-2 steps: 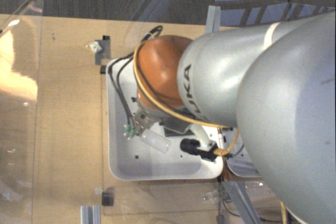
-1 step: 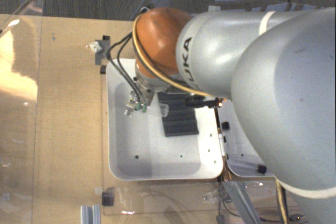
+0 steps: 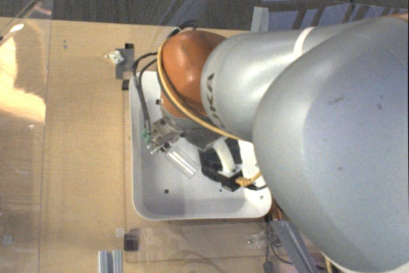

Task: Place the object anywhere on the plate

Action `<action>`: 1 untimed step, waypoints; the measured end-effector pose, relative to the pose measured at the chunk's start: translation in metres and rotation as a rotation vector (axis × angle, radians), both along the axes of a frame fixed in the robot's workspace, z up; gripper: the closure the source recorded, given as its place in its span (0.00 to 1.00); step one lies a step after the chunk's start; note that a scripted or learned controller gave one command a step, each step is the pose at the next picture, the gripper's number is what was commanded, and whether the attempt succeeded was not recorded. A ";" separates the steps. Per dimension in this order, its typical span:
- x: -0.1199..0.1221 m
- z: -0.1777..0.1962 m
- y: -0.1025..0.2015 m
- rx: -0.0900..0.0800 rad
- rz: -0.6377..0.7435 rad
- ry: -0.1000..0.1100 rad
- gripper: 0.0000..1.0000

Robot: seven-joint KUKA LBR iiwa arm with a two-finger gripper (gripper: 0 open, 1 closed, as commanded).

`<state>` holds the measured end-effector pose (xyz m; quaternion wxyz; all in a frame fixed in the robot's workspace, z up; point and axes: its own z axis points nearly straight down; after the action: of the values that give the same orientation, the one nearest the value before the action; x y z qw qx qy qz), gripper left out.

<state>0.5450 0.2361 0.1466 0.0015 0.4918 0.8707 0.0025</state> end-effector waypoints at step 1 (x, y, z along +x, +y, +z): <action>-0.044 -0.056 -0.020 -0.002 0.628 -0.014 1.00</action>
<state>0.5007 0.2160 0.0907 0.0069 0.1990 0.9800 0.0054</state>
